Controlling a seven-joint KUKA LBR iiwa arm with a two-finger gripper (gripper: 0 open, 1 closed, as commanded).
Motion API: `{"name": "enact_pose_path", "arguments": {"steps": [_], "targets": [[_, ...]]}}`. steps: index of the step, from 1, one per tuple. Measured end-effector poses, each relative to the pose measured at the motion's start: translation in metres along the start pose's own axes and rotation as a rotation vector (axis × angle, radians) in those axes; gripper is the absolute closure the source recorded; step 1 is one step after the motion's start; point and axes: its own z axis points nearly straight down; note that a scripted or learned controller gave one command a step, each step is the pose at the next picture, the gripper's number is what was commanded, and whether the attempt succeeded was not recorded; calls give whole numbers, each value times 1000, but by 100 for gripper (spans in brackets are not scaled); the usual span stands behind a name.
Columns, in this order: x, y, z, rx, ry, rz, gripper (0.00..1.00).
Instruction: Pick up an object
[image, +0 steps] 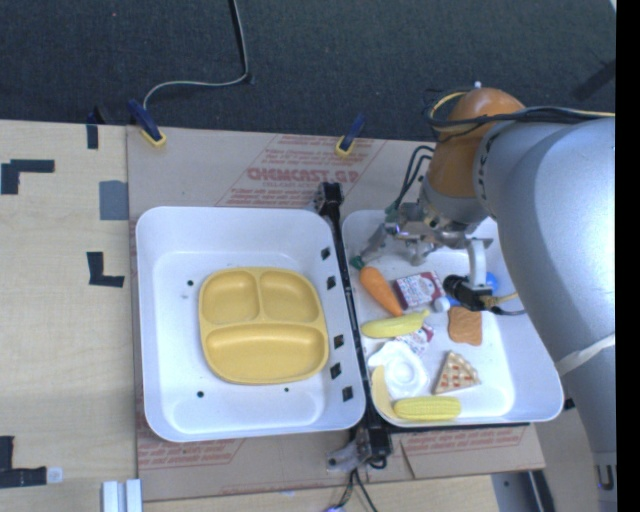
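End effector (412, 236) low over far end of right bin (520, 395), hung from the grey arm (560, 210); cannot tell its state, nothing visibly held. Carrot (380, 290) just below it, near the divider. Small red packet (417, 291) beside carrot. Banana (395, 325) lies under both. Brown biscuit-like piece (465, 326) to the right. White fried egg (402, 370) nearer the front, waffle wedge (456, 374) beside it, corn cob (427, 407) at front edge. Left bin (160, 250) holds yellow divided plate (264, 326). Both bins on cardboard-covered table (60, 350).
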Motion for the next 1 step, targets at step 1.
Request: {"name": "enact_pose_path", "arguments": {"steps": [1], "targets": [[0,1,0,1,0,-1,0]]}}
